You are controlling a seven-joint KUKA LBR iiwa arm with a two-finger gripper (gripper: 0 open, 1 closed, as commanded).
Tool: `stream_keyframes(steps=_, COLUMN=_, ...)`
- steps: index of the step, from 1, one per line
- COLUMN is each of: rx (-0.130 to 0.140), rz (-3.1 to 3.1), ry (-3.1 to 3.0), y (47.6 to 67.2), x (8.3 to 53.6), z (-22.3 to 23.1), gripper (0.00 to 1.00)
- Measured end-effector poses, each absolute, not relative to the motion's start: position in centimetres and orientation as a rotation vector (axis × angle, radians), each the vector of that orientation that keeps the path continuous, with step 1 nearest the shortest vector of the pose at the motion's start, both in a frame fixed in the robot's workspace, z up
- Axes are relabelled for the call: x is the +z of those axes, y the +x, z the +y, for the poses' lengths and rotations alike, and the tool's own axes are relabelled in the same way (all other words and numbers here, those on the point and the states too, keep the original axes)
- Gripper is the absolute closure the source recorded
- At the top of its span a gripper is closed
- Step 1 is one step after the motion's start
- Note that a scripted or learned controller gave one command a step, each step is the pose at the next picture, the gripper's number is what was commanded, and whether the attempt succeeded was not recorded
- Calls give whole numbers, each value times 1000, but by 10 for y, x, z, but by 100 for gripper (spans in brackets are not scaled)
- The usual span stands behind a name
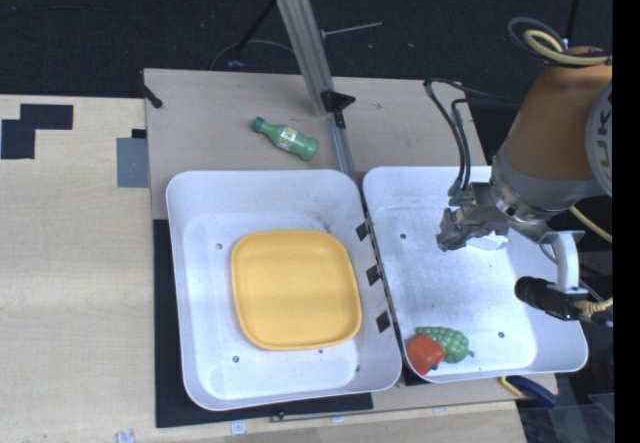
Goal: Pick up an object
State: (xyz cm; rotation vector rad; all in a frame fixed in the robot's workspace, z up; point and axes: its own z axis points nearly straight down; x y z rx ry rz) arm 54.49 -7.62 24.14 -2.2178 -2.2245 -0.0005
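our likeliest target, the red and green toy vegetables, sits at the right bin's near-left corner, well apart from the gripper up mid-bin. we can't tell the gripper's state. risk: a straight drop grabs nothing, and the corner walls crowd any approach.

You are looking at two white bins: the left bin at centre frame holds one yellow plate, the right bin one red and green toy vegetable at lower right. One green bottle lies on the worktop, upper centre.
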Motion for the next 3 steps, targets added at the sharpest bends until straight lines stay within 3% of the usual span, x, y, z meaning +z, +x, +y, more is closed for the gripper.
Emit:
stream_keyframes(steps=2, rx=1, rz=-2224, ry=-2218, y=586, x=238, z=29, gripper=100)
stream_keyframes(steps=3, rx=2, rz=-2223, ry=-2217, y=593, x=224, z=78, gripper=100)
